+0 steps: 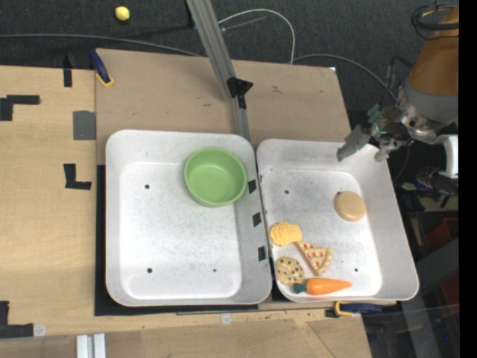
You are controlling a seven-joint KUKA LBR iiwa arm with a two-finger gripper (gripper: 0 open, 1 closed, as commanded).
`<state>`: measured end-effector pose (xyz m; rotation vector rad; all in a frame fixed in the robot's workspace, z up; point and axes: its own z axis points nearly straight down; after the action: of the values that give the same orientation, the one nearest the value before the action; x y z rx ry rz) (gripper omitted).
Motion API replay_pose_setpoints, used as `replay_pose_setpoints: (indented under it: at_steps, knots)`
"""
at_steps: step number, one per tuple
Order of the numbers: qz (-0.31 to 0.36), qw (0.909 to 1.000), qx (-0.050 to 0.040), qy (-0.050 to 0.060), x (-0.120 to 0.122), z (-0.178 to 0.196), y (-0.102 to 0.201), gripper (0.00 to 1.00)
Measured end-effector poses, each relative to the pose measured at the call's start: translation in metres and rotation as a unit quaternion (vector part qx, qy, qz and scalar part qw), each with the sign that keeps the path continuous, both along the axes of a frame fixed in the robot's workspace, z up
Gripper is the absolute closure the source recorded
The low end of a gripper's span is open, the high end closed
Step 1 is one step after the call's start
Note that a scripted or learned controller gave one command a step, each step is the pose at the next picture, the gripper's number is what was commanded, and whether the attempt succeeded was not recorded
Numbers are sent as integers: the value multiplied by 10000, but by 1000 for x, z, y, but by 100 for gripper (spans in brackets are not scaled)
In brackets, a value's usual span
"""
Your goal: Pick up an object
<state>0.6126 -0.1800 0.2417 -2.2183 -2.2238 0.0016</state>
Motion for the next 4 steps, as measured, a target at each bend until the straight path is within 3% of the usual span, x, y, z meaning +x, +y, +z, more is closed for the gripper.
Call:
replay_pose_setpoints:
  at_steps: [1,4]
  knots:
    - [-1,10000,-2,1,0,0,0,0]
    - [-3,10000,1,22,-10,-136,7,0]
